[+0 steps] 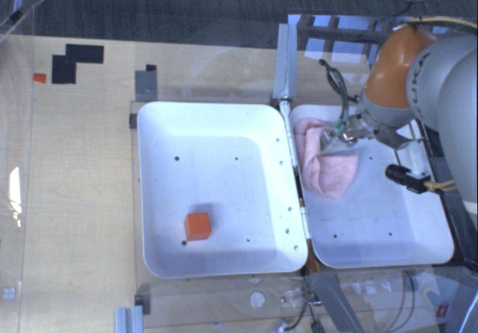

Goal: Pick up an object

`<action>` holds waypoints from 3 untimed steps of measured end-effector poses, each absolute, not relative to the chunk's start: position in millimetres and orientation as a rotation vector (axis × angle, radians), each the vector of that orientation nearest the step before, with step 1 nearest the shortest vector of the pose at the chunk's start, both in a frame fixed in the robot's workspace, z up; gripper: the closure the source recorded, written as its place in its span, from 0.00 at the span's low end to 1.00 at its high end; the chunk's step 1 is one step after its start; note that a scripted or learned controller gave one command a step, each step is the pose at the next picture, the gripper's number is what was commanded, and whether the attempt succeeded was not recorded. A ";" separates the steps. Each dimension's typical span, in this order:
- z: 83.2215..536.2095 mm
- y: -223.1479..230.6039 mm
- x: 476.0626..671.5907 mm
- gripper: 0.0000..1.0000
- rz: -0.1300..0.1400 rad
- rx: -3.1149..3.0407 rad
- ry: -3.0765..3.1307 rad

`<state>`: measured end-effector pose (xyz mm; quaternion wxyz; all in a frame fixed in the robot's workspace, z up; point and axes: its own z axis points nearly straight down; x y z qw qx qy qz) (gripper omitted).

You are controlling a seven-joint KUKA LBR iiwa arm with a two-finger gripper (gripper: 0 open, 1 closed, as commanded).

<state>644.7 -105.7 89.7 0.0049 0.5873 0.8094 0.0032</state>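
Pale wooden table (75, 190) is carrying two shallow white plastic bins side by side. Sitting in the lower left of the left bin (216, 119) is a small orange cube (198, 226). Lying against the left wall of the right bin (388, 249) is a crumpled pink cloth (326, 163). Reaching in from the upper right, the gripper (337, 136) is pressing on the cloth's top; whether its fingers are open or closed, I cannot tell.

A small orange-red block (198, 226) sits flat in the lower left part of the left bin (224, 126), left of frame centre, apart from the walls. A crumpled pale pink cloth (327, 167) lies heaped against the left wall of the right bin (388, 249), right of frame centre.
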 end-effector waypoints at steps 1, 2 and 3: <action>90.9 -102.0 594.3 0.00 0.012 1.757 2.587; 91.5 -100.3 556.2 0.00 0.014 1.642 2.655; 89.8 -91.1 628.7 0.00 0.011 2.067 2.353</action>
